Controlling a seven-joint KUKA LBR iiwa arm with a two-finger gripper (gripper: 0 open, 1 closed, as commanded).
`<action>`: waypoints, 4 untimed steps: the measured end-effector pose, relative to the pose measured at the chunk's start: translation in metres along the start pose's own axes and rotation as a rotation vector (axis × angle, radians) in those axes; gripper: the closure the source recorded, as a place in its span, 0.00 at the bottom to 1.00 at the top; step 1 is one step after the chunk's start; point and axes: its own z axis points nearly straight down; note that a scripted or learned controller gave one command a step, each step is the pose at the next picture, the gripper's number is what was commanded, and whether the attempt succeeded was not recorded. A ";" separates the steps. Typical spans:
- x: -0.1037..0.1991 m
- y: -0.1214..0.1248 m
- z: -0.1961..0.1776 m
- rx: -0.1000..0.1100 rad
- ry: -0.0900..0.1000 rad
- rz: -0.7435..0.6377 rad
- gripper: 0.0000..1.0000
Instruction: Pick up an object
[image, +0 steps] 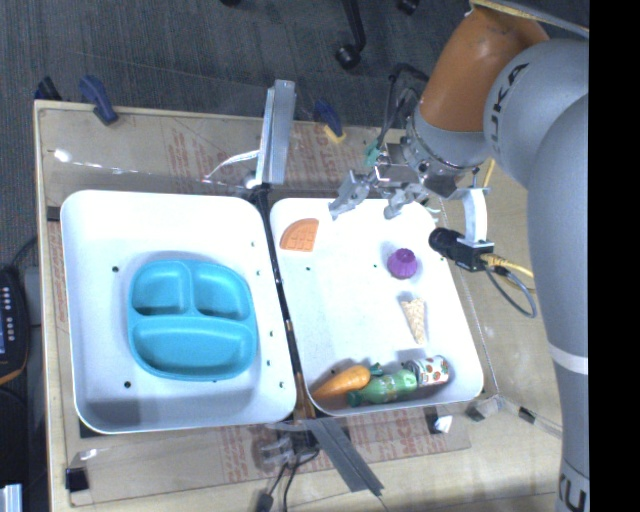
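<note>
The gripper (371, 198) hangs over the far edge of the right bin (345, 290), its two fingers spread apart with nothing between them. Nearest to it is an orange waffle-like piece (299, 235), lying flat in the bin's far left corner, just left of and a little nearer the camera than the left finger (345, 198). A small purple object (402, 263) sits further in, toward the bin's right side, below the right finger and apart from it. Nearer the front lies a pale cone-shaped piece (415, 318), and along the front wall a carrot (341, 381), a green bottle (388, 384) and a small spotted can (432, 371) lie crowded together, touching one another. All of these are well apart from the fingers. The left bin (90, 300) holds a blue divided tray (191, 319), resting flat in its middle. A metal divider (277, 130) rises between the two bins at the far side.
</note>
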 end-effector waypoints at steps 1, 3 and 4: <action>-0.016 -0.043 0.095 0.000 -0.001 0.000 0.00; -0.026 -0.153 0.171 -0.006 0.000 -0.002 0.00; -0.026 -0.151 0.161 -0.009 -0.002 -0.007 1.00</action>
